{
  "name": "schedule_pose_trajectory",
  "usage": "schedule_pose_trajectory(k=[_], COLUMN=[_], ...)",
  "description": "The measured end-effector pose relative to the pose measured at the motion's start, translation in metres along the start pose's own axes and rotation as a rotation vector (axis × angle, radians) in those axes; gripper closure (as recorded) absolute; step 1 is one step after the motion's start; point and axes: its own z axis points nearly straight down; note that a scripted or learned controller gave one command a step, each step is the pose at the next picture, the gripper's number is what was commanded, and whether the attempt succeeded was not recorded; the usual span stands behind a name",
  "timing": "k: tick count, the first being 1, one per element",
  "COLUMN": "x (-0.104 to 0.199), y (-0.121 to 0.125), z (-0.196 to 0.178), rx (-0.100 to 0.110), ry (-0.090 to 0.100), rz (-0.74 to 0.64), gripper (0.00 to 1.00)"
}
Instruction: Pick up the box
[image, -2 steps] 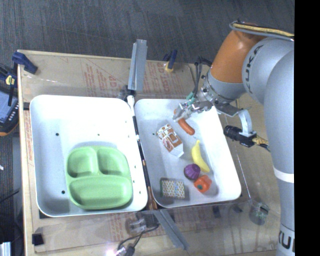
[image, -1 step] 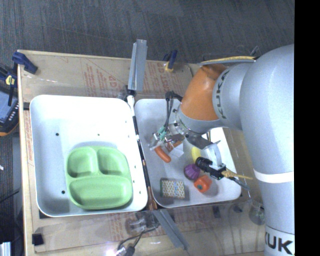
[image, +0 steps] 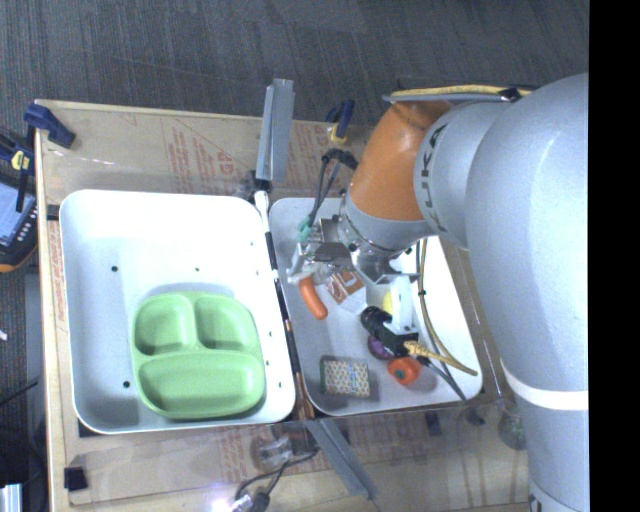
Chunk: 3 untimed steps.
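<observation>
Box (image: 345, 286) — a small brown-and-white carton — lies on the floor of the right bin (image: 287, 217), just beside the pincer (image: 316, 258), a little below it in the camera view and on the side toward the wrist. The wrist's housing overlaps the carton's upper edge, so I cannot tell whether the two touch, nor whether the pincer is apart or together. Nothing shows the carton clamped, so I would not call it held. An orange piece (image: 313, 299) lies just below the pincer, close to the carton's other flank. That crowding probably explains why the tool sits so tightly over this corner rather than out in open floor. Farther below the pincer, well apart from it, is a patterned pad (image: 346, 377). A purple thing (image: 380, 346) and a red-orange thing (image: 403, 371) lie beyond the carton, toward the arm. They look loosely scattered, as if tipped in for picking practice, not arranged. Across the wall from the pincer, the left bin (image: 150, 240) holds a green tray (image: 197, 355) with three wells, well clear of the work. The arm (image: 530, 200) comes in from the picture's right and bends steeply over the right bin — its orange band (image: 395, 170) sits directly above the wrist, so the tool points nearly straight down, low over the floor.
</observation>
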Motion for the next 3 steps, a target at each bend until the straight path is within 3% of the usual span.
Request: schedule_pose_trajectory(k=[1, 2, 3], x=[-0.065, -0.057, 0.004], y=[-0.002, -0.024, -0.058], z=[0.102, 0.101, 0.0], rx=[0.005, 0.004, -0.002], ry=[-0.001, 0.002, -0.001], rz=[0.019, -0.353, -0.654], gripper=[1.0, 1.0, 1.0])
